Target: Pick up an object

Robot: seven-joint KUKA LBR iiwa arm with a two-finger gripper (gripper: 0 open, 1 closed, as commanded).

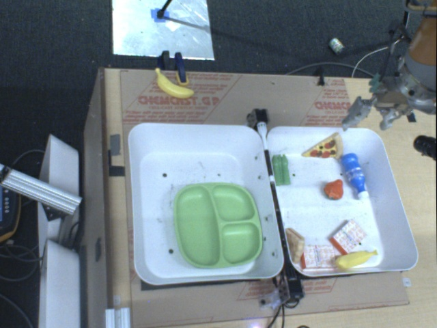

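**Pick not begun – claw up at far right, carrying nothing**

Progress: nil so far, by the look of it. Gripper (369,113) parked above far right corner of right bin (392,183), outside the rim, over the cardboard. Fingers (352,112) spread apart, nothing between them. All pickable items lying loose, none lifted.

Candidates in right bin: pizza slice toy (323,147) near back wall, closest to claw; blue bottle (352,173) just beside it, lying down; red piece (333,189) close left of bottle; green block (280,169) against the divider side. Front corner crowded: yellow banana (356,258), red-white packet (348,236), second packet (316,255), brown wedge (295,242) – touching or nearly so, likely harder to grab clean.

Left to do: choose target, descend, close, lift. Whole job, basically.

Surface & room: left bin (153,156) holding green divided plate (218,224), no loose items seen. Both bins on printed cardboard sheet (225,94); another banana (173,85) on it behind left bin, next to blue clips (173,63). Dark carpet-like floor beyond, w/ shiny metal sheet (162,18) and cables. Pale benchtop at far right.
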